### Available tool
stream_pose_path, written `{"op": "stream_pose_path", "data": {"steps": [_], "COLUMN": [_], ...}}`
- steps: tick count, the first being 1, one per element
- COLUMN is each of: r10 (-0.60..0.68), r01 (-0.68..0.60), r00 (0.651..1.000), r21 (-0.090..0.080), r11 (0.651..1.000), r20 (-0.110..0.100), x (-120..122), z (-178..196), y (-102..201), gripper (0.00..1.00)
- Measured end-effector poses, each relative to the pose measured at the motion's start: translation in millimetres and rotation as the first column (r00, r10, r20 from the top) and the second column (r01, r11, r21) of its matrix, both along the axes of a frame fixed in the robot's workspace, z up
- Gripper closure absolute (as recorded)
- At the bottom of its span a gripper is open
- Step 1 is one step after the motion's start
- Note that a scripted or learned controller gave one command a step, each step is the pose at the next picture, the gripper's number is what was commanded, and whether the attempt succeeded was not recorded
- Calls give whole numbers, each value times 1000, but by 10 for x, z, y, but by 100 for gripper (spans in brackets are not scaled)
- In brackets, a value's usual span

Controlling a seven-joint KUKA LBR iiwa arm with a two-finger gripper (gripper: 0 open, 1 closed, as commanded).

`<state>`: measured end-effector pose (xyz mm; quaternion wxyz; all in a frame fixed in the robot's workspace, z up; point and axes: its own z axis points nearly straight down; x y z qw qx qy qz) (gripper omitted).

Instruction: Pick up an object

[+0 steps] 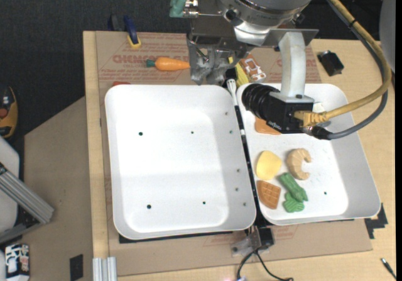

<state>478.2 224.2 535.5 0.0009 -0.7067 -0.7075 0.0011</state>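
The right bin (344,166) holds a yellow chunk (269,165), a tan croissant-shaped piece (299,163), a green toy vegetable (293,193) and a brown waffle piece (269,194). An orange piece (266,127) lies further back, partly hidden under the black unit (276,108) on the arm's wrist. My gripper (210,67) hangs over the back edge of the bins, near the divider, just right of an orange carrot (169,64) lying on the cardboard. Nothing is seen held in it.
The left bin (169,160) sits beside the right one. A small printed box (254,71) lies behind the right bin. A blue-and-yellow clamp (131,33) and a black block (330,63) sit on the cardboard base. A yellow cable (358,102) loops over the right bin.
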Motion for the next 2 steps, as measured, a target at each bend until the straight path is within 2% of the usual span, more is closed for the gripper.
{"op": "stream_pose_path", "data": {"steps": [1,2], "r10": [0,-5], "r01": [0,5], "r00": [1000,1000], "r21": [-1,-1], "r11": [1000,1000], "r20": [-2,4], "x": [3,906], "z": [-11,-26], "y": [1,-8], "gripper": [100,100]}}
